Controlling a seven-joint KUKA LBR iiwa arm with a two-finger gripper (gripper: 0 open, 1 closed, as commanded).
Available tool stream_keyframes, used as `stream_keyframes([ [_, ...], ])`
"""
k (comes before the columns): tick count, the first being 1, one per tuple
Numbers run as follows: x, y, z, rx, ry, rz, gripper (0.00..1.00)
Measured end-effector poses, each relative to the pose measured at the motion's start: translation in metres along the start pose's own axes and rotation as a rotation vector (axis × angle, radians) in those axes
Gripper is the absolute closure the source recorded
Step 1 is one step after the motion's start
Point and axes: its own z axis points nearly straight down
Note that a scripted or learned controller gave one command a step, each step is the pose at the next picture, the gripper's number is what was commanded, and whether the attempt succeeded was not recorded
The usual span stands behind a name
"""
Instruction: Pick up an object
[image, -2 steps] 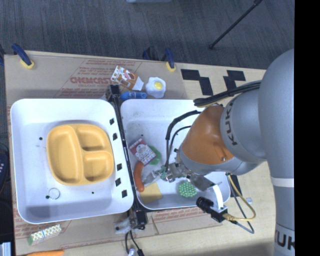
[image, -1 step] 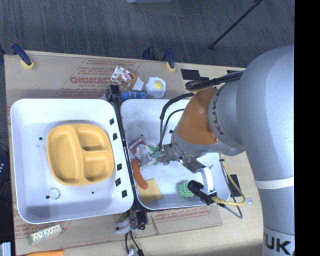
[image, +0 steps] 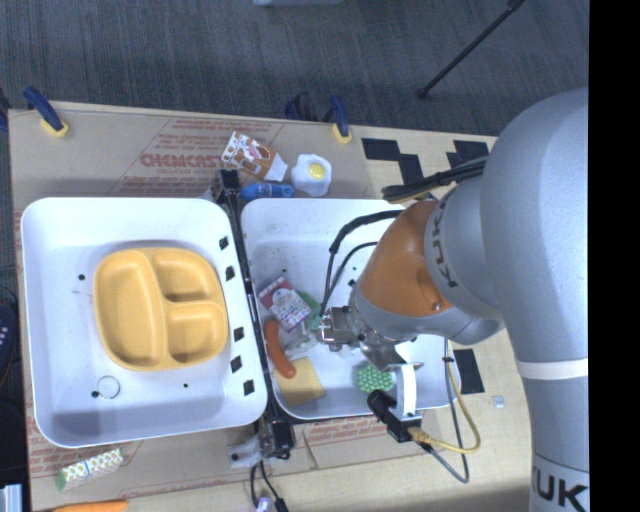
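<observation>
Yellow sectioned tray (image: 160, 305): lies in the left bin (image: 60, 230). Right bin (image: 300, 215): holds a red-and-white packet (image: 283, 303), an orange sausage-shaped item (image: 278, 350), a yellow block (image: 303, 381) and a green spotted item (image: 373, 378), all close together at its near end. Hand (image: 335, 330): low over these items, beside the packet; whether it is open, closed or grasping anything cannot be told. Tabletop (image: 130, 140): cardboard-covered.

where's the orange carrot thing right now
The carrot lies in the right bin, near its left wall, beside the yellow block.
</observation>
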Motion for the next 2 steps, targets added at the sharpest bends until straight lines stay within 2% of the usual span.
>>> stream_keyframes([
  [1,0.009,0.062,-0.001,-0.003,-0.001,-0.149,0.0],
  [2,0.011,0.089,-0.001,-0.004,-0.003,-0.291,0.0],
])
